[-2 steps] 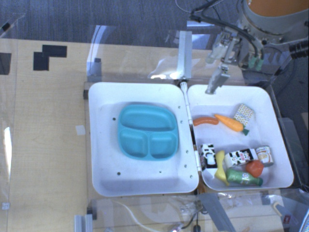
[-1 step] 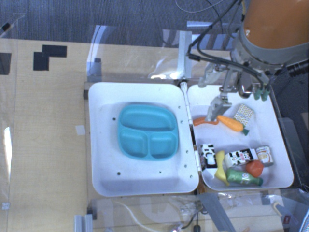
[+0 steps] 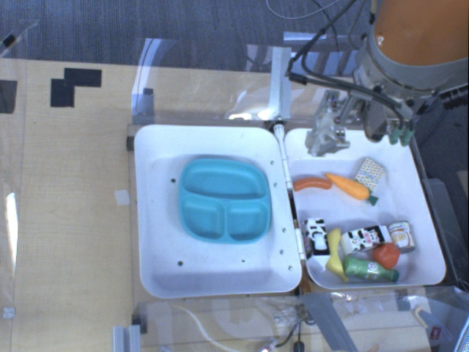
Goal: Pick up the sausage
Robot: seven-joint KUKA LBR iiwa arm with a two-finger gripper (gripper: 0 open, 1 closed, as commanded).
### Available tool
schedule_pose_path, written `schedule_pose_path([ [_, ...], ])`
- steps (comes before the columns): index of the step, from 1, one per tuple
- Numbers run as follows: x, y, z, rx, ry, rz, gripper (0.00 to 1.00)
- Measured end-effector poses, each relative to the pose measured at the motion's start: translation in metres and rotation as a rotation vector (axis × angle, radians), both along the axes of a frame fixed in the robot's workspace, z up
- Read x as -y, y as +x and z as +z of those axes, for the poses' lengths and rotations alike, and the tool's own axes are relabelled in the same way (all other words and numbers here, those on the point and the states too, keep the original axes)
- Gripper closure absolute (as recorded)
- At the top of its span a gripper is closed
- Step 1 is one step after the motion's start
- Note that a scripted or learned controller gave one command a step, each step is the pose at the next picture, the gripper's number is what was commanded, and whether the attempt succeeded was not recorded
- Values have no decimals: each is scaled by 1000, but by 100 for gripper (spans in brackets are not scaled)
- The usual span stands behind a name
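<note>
The sausage (image 3: 311, 184), a small reddish-orange link, lies on the floor of the right bin (image 3: 432, 266) near its left wall. Just to its right lies a carrot (image 3: 349, 186), almost touching it end to end. My gripper (image 3: 325, 143) hangs over the bin's far left part, above and slightly behind the sausage, and apart from it. Nothing shows between its grey fingers.
The left bin (image 3: 154, 196) holds a blue divided plate (image 3: 224, 199). In the right bin also lie a checkered packet (image 3: 370, 173), a small black-and-white carton (image 3: 314, 237), a banana (image 3: 334, 254), a milk carton (image 3: 364, 238), a green bottle (image 3: 370, 270), a tomato (image 3: 387, 255) and a can (image 3: 400, 235).
</note>
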State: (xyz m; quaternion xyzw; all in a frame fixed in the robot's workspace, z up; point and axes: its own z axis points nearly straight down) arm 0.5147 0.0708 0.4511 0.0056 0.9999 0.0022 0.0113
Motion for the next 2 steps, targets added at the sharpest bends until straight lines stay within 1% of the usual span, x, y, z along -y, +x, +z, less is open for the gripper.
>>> schedule_pose_path([
  [1,-1,2,13,12,2,0,100],
  [2,7,34,-51,-11,-8,357,100],
])
